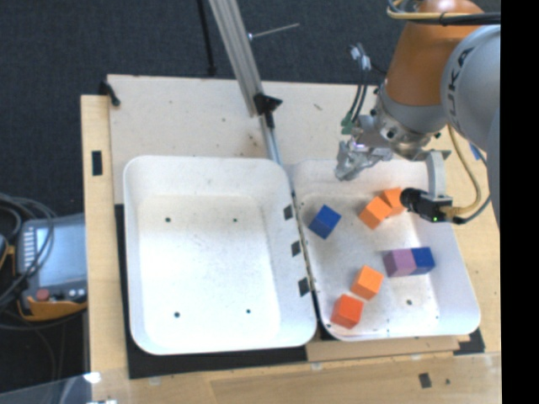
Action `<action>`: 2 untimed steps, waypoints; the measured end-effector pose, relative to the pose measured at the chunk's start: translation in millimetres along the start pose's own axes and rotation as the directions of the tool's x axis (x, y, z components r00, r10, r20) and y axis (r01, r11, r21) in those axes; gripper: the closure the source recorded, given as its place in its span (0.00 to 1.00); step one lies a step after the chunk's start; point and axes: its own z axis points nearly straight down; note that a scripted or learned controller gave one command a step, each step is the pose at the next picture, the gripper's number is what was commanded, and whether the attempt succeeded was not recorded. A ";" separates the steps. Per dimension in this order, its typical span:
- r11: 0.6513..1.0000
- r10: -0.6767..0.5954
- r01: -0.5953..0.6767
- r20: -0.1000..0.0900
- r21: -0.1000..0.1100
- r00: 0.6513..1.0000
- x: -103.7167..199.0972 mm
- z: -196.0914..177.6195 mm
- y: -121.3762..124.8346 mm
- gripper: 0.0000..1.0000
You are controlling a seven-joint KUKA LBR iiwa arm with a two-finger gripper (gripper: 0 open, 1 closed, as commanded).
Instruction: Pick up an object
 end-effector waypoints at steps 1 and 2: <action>1.000 0.002 -0.002 0.001 0.001 1.000 43.4 10.4 12.3 1.00; 1.000 0.002 -0.002 0.001 0.000 1.000 86.6 8.6 15.8 1.00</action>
